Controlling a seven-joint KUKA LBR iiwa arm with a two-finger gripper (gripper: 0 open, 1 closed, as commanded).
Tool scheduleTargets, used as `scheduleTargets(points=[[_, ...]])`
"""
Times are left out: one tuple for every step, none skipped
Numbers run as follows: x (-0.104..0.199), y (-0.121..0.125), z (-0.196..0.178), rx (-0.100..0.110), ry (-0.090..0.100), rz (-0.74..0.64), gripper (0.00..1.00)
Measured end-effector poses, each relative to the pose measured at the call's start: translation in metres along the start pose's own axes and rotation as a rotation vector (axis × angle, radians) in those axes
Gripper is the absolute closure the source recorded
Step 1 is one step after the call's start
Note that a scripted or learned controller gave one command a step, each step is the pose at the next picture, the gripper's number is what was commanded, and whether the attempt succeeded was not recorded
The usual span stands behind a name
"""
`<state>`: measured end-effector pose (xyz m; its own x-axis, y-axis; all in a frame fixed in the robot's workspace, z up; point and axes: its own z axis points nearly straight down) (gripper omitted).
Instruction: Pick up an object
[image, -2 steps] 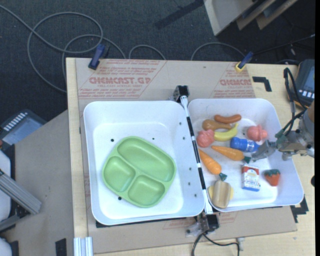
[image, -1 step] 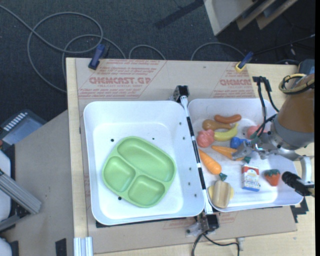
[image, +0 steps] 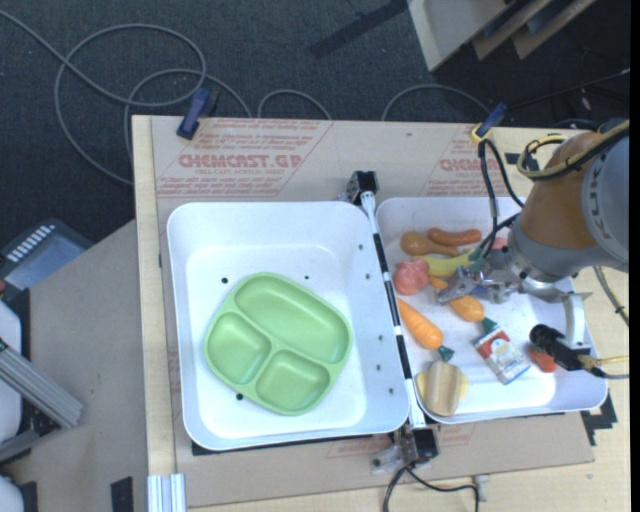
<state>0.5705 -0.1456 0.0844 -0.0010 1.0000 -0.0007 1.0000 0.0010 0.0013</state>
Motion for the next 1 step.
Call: scheduleTargets(points=[[0.0172,-0.0428,-0.0001,0.003,0.001,0.002,0.00]])
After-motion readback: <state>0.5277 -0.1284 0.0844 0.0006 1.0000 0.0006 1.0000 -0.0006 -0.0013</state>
